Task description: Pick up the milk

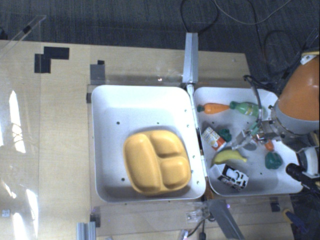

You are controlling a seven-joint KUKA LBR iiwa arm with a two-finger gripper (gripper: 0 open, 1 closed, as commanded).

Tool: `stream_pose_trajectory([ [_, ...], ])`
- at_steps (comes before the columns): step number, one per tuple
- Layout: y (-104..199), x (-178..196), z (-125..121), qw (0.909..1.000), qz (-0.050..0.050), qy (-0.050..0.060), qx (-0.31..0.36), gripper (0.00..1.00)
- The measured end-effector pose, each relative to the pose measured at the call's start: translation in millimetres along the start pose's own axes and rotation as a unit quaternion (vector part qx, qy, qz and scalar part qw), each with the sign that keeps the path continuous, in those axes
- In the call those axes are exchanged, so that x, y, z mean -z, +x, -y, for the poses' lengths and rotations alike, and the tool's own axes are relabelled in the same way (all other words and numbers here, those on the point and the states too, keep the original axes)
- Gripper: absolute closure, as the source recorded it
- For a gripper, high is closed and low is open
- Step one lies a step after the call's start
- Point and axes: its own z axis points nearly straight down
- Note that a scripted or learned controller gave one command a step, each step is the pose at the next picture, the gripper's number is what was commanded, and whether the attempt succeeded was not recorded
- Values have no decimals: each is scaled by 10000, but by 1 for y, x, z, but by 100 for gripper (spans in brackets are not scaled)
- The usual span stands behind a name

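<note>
Hovering low over the right bin (287,186), the gripper (250,136) hangs above its middle — finger state can't be told. The milk carton (213,137) lies near the bin's left wall, beside the banana (229,157). Not yet lifted; grasp remains.

Robotics lab showing itself: wooden bench (60,149) carrying two white bins (107,109), aluminium framing post (191,59) standing behind, black cables (240,9) trailing across dark carpet (100,14).
</note>
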Motion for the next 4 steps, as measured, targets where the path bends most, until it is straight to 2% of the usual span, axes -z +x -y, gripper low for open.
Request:
stream_pose_trajectory([
  [1, 63, -18, -11, 9997, -7, 11, 252, 0],
  [2, -7, 113, 7, 9996, 8, -12, 269, 0],
  [3, 41, 7, 5, 9855, -8, 6, 1695, 0],
  [4, -23, 49, 8, 9809, 9, -9, 1945, 0],
])
